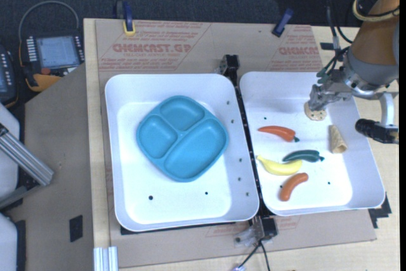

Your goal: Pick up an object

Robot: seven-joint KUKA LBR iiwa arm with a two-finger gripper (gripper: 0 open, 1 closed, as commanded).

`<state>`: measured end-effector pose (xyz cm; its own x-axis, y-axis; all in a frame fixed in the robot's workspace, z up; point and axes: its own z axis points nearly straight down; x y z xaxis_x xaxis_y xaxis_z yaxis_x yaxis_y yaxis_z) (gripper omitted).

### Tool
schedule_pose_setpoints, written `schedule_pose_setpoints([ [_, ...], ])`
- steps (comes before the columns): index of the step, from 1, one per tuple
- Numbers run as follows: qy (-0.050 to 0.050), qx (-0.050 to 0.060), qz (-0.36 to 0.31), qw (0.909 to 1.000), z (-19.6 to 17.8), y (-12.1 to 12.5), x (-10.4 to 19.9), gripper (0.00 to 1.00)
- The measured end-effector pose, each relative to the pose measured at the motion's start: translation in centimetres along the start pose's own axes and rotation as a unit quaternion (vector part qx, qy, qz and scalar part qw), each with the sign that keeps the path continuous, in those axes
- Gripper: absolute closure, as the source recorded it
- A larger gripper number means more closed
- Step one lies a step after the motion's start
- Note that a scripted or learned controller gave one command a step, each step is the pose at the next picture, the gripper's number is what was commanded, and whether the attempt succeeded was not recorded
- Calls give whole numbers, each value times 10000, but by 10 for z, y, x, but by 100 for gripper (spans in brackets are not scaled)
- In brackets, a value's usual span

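Camera view, looking down at a slant: you've got the arm (374, 41) coming in from the right, w/ the gripper (320, 101) low over the back part of the right bin (361, 197). Directly under it sits a small tan round piece (314, 113), looks like a cookie or disc, and that's prob. the pick target. Whether the gripper is spread or pinched you can't tell from here; the wrist body hides the tips, and nothing is seen between them.

Other stuff in the same bin:
- red pepper (277, 132), near the middle
- tan wedge (337, 139), toward the right
- dark green pepper (303, 156), touching the banana (280, 166)
- sausage (293, 186), toward the front

Left bin (120, 136) holds a blue divided plate (183, 137), well apart from the action.

Risks, as a judgement: the tan piece is flat and low, so the tips may close above it or skid off its edge and flick it toward the bin's back wall. If the descent is off-centre, you get an empty lift.

Orientation: the tan piece reads as round, so no clear long axis or pointing direction. As fallback targets, the red pepper lies roughly left-right, stem end right; the wedge's long axis runs front-back.
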<state>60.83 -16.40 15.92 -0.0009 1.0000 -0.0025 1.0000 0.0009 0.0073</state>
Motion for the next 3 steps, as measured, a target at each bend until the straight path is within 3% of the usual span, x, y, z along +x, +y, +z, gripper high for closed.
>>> schedule_pose_setpoints([
  [2,-1,-4,-4,10000,-95,11,5,100],
  [3,19,43,-20,10000,-100,4,53,100],
])
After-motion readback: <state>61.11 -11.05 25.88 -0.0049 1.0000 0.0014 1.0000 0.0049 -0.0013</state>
